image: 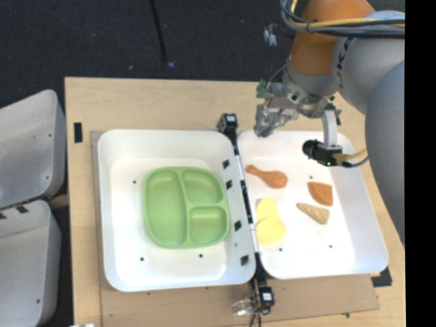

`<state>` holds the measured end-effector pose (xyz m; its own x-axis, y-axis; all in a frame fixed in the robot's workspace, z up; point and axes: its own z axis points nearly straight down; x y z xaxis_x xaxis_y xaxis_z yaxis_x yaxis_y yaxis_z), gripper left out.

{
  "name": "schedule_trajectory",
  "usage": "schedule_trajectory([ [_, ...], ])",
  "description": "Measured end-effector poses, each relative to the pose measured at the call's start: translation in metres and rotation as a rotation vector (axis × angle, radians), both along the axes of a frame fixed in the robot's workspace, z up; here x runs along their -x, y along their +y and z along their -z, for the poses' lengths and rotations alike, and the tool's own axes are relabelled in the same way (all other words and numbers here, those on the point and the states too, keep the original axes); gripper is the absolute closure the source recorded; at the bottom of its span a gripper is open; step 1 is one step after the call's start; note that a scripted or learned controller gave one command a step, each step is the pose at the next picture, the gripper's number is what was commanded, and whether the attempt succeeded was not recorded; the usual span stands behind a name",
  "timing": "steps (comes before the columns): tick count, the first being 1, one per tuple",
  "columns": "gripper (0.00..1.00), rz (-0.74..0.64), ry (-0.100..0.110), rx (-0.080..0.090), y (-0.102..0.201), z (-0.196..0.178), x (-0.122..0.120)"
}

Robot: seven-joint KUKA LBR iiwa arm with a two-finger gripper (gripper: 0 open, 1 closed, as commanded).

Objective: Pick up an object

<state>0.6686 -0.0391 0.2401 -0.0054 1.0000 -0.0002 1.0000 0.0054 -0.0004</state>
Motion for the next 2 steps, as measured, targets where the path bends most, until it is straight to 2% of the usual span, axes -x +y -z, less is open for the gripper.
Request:
schedule_trajectory([
  [1, 1.00, 0.000, 0.001, 0.000, 0.048, 0.009, -0.001],
  [2, 1.00, -0.002, -0.003, -0.002, 0.102, -0.004, -0.002],
])
